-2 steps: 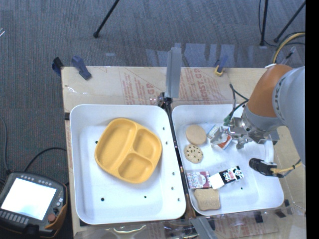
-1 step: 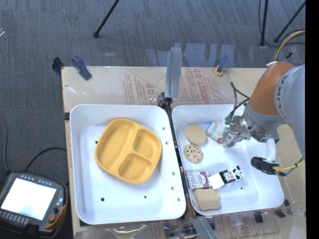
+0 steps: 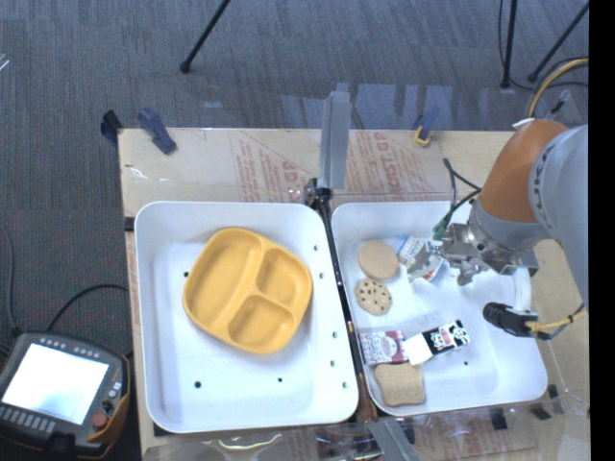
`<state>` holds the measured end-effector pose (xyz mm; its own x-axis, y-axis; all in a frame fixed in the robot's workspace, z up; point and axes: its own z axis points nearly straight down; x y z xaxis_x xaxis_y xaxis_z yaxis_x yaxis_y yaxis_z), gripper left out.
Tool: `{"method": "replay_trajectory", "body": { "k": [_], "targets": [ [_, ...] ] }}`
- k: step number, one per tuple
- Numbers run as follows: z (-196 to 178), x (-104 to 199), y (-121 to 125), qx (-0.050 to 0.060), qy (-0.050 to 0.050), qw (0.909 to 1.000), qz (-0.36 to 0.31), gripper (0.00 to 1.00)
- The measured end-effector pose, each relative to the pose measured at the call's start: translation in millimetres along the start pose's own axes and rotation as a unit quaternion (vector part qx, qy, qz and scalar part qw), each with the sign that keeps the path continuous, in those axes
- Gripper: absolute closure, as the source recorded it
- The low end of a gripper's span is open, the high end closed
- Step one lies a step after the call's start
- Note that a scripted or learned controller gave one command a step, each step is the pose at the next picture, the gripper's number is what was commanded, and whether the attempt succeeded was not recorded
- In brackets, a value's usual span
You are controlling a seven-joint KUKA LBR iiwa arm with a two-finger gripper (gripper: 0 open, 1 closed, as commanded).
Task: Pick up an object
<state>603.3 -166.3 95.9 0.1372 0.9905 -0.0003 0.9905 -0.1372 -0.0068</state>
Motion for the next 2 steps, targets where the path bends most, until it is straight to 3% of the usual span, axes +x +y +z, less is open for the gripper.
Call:
{"method": "replay_trajectory", "body": {
  "k": [1,2],
  "targets": [
    [9.0,12.2,12.5,-0.002,0.0,0.9974,0.072,0.0],
    [-0.2,12.8,12.1,0.0,0.0,0.9976,0.069,1.0]
  ]
}}
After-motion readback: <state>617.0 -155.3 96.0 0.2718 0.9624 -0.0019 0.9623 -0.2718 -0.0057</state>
